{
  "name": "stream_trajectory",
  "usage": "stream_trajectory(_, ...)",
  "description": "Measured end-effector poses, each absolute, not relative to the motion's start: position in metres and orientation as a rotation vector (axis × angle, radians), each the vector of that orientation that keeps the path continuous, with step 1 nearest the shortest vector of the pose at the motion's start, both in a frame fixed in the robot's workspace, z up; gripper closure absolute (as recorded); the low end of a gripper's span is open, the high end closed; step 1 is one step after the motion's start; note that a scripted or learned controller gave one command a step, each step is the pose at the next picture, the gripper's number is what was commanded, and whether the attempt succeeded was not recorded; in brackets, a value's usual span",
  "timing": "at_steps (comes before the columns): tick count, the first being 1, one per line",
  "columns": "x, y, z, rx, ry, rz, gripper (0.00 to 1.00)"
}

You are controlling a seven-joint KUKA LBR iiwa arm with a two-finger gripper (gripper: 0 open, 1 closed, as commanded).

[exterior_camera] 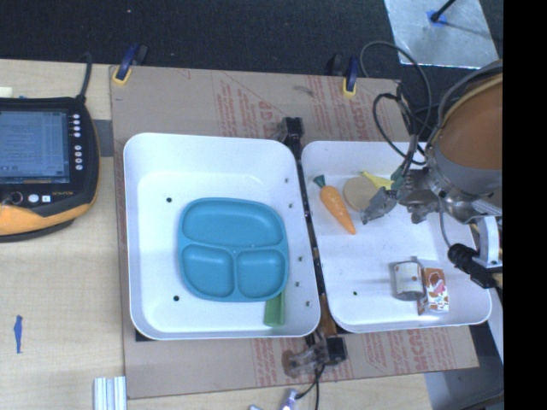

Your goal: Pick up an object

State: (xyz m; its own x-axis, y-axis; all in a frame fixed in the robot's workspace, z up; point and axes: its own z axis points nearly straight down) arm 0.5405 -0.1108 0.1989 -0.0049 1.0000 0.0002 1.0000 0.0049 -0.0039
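The right bin (376,310) holds an orange toy carrot (338,209) with a green top near its left wall. Beside the carrot lies a tan round piece (359,192), with a yellow piece (373,178) just behind it. At the bin's front right, a grey cylinder (407,280) lies against a small red and white carton (434,290). My gripper (397,211) hangs over the bin's upper right part, open, its left finger (377,205) at the tan piece's right edge. Nothing sits between the fingers.
In the left bin (145,229) lies a blue divided plate (232,248), with a green object (274,312) at the front wall. A tablet-like pendant (38,161) rests on the bench to the left. Cables (402,101) loop behind the right bin.
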Motion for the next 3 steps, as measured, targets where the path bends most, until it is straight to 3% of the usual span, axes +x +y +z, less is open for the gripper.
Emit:
stream_trajectory(1,0.559,-0.092,0.091,-2.212,-2.225,0.008,0.0)
stream_trajectory(2,0.633,-0.092,0.092,-2.217,-2.224,0.002,0.0)
stream_trajectory(3,0.633,-0.093,0.102,-2.214,-2.224,0.004,1.0)
